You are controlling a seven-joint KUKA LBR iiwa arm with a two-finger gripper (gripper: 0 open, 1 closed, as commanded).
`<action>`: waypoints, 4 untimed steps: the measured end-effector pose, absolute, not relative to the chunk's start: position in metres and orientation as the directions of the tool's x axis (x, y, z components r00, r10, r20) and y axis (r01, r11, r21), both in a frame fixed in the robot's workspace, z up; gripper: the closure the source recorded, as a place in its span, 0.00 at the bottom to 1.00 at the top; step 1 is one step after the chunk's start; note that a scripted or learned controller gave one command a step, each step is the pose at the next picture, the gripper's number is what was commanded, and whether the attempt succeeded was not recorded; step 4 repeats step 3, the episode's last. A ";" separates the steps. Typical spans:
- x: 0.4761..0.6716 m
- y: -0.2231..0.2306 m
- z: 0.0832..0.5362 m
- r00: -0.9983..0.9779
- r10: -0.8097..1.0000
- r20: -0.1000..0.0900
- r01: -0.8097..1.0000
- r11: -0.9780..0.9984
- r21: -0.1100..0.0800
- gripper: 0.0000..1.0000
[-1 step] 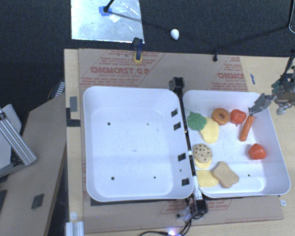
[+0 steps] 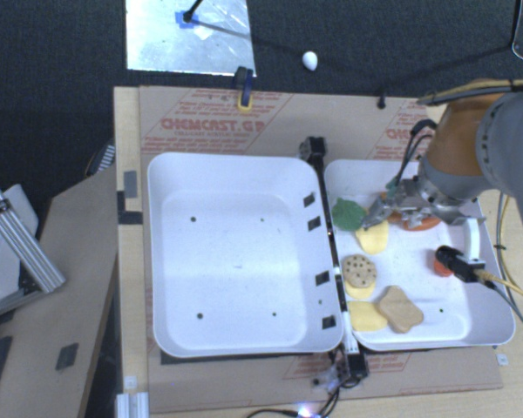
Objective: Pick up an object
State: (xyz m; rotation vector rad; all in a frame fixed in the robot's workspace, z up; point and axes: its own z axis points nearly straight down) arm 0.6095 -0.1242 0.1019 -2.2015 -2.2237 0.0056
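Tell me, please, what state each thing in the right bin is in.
gripper, low over the right bin, at the yellow piece.
yellow piece, lying flat by the gripper.
green piece, lying flat near the left wall.
cookie, lying flat, free.
tan slice, lying flat, free.

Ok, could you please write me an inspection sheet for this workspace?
Surface: board bearing left bin and right bin, side by side.
Job's things: in the right bin, green piece, yellow piece, cookie, tan slice.
Clutter: nothing seen.
Grippers: gripper low over the right bin, beside the green piece.
Cables: black cable across the floor beyond the board.
Surroundings: dark floor, metal sheet, white ball.
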 end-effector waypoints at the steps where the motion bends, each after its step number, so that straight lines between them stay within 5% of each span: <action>1: 0.657 -0.082 0.084 -0.009 1.000 0.002 1.000 0.009 0.004 0.00; 2: 0.657 -0.086 0.097 -0.006 1.000 0.000 1.000 0.006 0.006 1.00; 3: 0.672 -0.027 0.192 -0.011 1.000 0.002 1.000 0.011 0.013 1.00; 4: 0.672 -0.027 0.192 -0.011 1.000 0.002 1.000 0.011 0.013 1.00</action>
